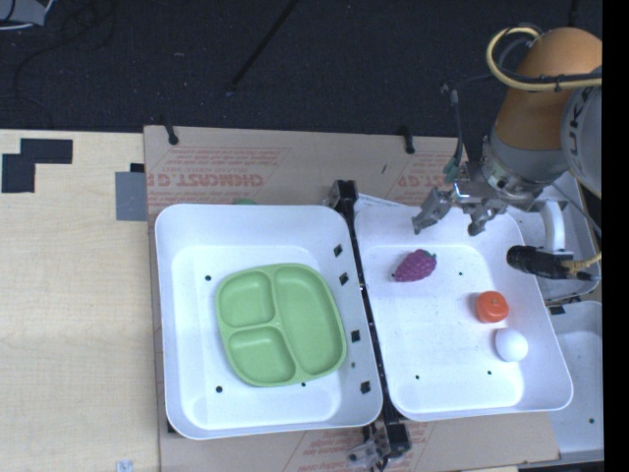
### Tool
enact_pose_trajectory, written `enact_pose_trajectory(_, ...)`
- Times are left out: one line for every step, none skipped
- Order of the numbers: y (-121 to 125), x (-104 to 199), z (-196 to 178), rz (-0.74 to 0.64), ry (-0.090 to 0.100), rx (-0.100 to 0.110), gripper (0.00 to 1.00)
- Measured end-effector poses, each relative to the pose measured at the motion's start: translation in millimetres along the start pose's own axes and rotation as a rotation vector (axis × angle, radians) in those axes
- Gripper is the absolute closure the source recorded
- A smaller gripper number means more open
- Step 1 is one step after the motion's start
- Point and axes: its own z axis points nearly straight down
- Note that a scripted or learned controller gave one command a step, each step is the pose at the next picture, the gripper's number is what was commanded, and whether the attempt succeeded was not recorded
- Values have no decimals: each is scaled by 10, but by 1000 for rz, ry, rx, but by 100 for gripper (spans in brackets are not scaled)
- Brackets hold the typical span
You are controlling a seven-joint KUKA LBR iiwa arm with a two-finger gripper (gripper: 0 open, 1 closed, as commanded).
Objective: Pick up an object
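Bins sat side by side before you. In the left bin [187, 254] lay a green tray [280, 324] with three compartments. Nearest in the right bin [462, 391], by its right wall, you had a white ball [511, 345], with an orange object [492, 307] just beyond it, close but apart. Farther and left of those lay purple grapes [415, 265]. Over that bin's far edge hung your gripper [454, 219], fingers spread apart and pinching nothing, above and to the right of the grapes.
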Motion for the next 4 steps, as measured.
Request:
enact_pose_trajectory(24, 0, -82, -2, -1, -13, 0)
enact_pose_trajectory(-35, 34, 373, -2, -1, -8, 0)
enact_pose_trajectory(-62, 75, 812, -1, -1, -9, 0)
enact_pose_trajectory(-67, 92, 1351, 1, -1, -8, 0)
